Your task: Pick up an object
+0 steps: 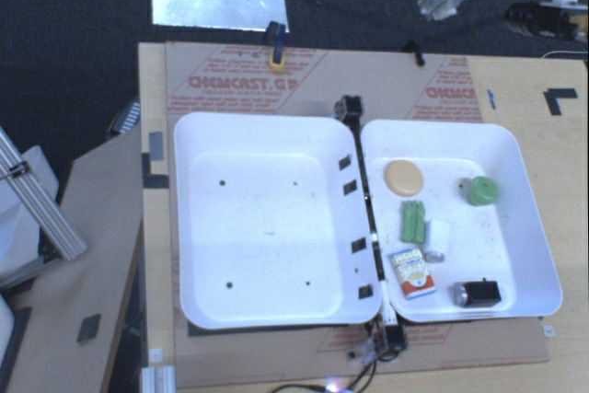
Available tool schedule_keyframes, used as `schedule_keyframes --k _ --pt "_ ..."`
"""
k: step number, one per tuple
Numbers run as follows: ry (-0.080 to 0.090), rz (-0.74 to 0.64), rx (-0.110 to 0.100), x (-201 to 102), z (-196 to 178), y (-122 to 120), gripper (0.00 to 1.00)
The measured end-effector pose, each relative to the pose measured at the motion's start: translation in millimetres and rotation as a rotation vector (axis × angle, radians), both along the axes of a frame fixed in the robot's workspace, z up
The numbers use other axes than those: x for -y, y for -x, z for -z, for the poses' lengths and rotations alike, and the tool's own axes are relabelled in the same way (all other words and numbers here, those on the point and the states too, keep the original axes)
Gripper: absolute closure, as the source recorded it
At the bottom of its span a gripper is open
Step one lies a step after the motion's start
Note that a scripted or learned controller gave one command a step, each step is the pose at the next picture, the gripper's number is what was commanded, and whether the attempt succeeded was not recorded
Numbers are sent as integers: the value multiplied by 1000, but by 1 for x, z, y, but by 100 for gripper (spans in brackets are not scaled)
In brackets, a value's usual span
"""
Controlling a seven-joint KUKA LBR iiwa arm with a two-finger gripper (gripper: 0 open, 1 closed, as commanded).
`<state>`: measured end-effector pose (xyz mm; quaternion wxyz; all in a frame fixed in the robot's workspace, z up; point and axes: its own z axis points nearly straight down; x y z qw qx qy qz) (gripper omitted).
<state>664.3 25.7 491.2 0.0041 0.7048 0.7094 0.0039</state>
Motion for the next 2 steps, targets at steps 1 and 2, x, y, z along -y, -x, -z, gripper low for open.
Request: schedule_keyframes --k 1,2 --pt "0 8 -17 31 59 85 100" --pt "2 7 -3 61 28 -7 100"
